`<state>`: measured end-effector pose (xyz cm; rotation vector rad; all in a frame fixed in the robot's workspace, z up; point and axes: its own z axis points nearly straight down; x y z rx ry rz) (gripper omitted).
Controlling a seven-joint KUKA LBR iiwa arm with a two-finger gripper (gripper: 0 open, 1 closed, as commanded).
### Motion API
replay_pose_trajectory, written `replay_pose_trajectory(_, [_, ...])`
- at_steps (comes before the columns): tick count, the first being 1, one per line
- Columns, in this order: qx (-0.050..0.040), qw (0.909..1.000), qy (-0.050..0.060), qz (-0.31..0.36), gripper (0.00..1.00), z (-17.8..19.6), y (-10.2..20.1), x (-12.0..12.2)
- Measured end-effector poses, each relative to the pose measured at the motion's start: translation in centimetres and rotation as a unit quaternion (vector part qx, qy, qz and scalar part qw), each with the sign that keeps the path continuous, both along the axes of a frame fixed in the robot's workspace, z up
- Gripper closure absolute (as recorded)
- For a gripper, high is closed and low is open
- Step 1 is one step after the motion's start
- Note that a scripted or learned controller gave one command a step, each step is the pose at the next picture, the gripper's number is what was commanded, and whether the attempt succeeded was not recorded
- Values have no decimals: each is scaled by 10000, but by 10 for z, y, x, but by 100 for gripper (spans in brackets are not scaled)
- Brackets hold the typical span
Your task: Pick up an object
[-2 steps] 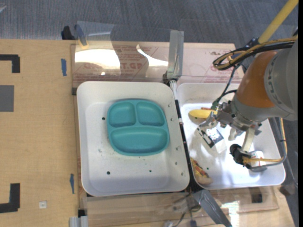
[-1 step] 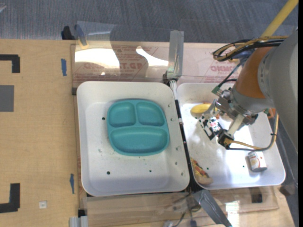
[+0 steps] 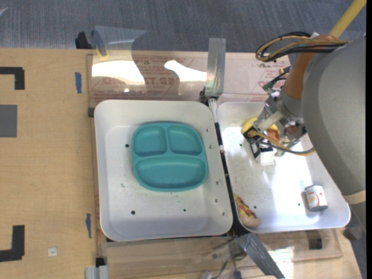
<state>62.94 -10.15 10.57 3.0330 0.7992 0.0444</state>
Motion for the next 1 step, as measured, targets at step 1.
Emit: replay_pose_trajectory(1, [19,9941,-91,-1078,0,1,9,-9])
